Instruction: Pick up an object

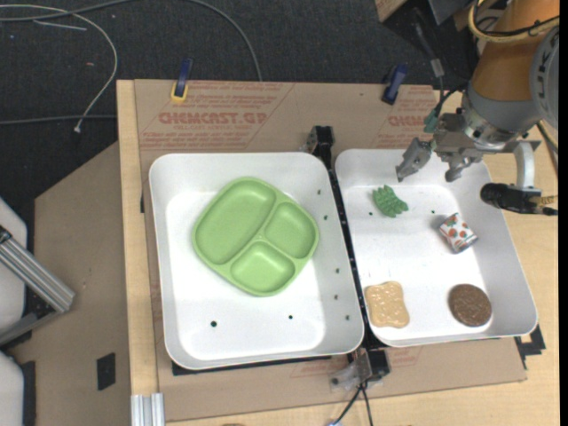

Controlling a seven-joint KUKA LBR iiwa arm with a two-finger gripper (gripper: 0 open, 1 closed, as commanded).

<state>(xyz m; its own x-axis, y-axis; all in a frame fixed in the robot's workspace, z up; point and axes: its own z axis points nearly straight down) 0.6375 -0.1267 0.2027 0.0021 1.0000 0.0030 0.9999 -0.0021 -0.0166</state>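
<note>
Left bin: green divided plate | Right bin: green leafy piece, red-dotted white packet, tan cracker, brown round cookie | My claw: fingers spread, holding nothing, above the bin's far edge near the leafy piece

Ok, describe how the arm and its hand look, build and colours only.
The arm is a thick rounded column, orange above and grey below toward the wrist, with a yellowish cable looped at its top. The hand is a compact grey metal block ending in two slim grey fingers. A black cylindrical part with a cable juts out beside it.
</note>
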